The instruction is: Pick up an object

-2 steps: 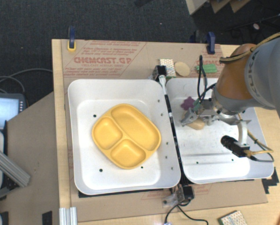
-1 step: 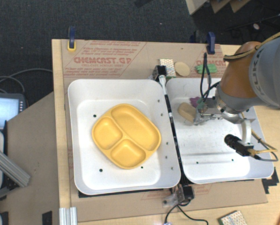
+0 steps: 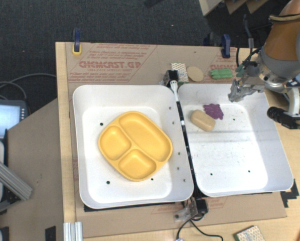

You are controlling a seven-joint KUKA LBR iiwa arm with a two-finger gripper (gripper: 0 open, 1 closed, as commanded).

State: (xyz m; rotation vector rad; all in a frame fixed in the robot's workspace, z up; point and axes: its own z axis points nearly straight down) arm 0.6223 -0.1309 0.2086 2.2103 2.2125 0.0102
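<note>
Tan block [image 3: 203, 120] beside purple object [image 3: 213, 110]

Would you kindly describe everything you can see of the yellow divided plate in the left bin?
The yellow divided plate is a rounded rectangle with soft corners, moulded into three compartments: one large one along its upper right, and two smaller ones at the left and at the bottom. It looks like matte plastic, all one colour, and nothing lies in its compartments. It sits flat, right way up, turned at a slant to the walls, near the middle of the left bin, touching nothing but the bin's floor.
</note>
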